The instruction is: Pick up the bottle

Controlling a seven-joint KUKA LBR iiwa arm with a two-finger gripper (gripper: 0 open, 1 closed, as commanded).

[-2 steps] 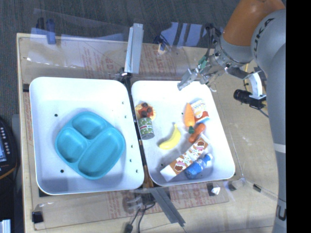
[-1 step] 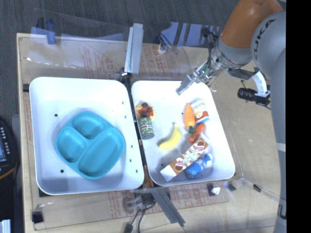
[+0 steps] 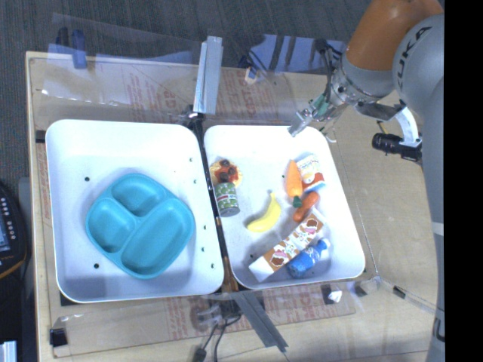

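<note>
Camera view has the bottle [image 3: 226, 198] sitting in the right bin [image 3: 260, 143], up against its left wall, near the divider between the two bins. It's a small thing with a dark cap end and a greenish label wrapped round the body, lying roughly lengthwise along the wall, and right above it there's a little round red and dark item [image 3: 225, 172] that looks to be touching or nearly touching it.

My guess on handling: it's small and light, rigid plastic, probably a bit slick on the round sides, so it could roll or squirt out if pinched off-centre. I'd go for the middle of the body, across the narrow width. The wall being so close is the annoying bit, not much room for a finger on that side.

Gripper [image 3: 309, 119] hangs over the top rim of the right bin, well apart from the bottle, and I honestly can't tell how it's set from this angle.

Writing: the bottle label is too small to read. The long carton [image 3: 290, 243] lower in the bin has printing on it too, also unreadable. Faint red lettering runs along the desk [image 3: 136, 89] edge, can't make it out either.
</note>
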